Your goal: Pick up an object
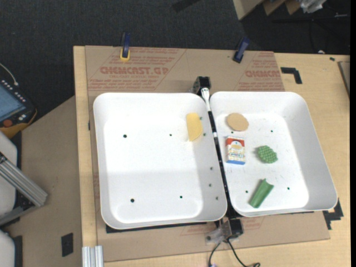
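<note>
Cardboard-topped bench (167,65), two bins: no object is yet grasped; the small white carton (235,150), right bin (311,143), is suggested for approach; pincer state cannot be told.

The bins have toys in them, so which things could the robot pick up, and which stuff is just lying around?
Could be picked up:
yellow piece, in the left bin
tan round piece, small carton, bumpy green ball, green cylinder, all in the right bin

Just lying around:
yellow clamp
blue clamp
cardboard sheet
</note>
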Controlling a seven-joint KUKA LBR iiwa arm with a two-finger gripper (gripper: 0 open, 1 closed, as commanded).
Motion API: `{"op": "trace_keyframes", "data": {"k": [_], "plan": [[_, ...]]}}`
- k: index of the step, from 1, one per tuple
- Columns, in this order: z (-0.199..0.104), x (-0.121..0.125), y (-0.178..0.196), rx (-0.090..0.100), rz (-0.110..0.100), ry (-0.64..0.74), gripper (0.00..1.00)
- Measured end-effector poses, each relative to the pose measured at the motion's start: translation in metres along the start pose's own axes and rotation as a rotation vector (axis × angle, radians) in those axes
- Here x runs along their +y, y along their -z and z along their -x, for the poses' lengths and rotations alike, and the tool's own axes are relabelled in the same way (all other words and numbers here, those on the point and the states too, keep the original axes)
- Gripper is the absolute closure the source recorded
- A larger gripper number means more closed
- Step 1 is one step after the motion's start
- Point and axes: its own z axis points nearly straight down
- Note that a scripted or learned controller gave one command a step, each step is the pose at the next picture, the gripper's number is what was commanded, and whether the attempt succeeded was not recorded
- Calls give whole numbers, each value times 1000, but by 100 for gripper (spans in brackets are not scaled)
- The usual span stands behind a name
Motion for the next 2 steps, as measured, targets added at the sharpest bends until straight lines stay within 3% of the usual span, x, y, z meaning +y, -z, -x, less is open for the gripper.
{"op": "trace_keyframes", "data": {"k": [2], "plan": [[-41, 0, -4, 3, -10, 7, 100]]}}
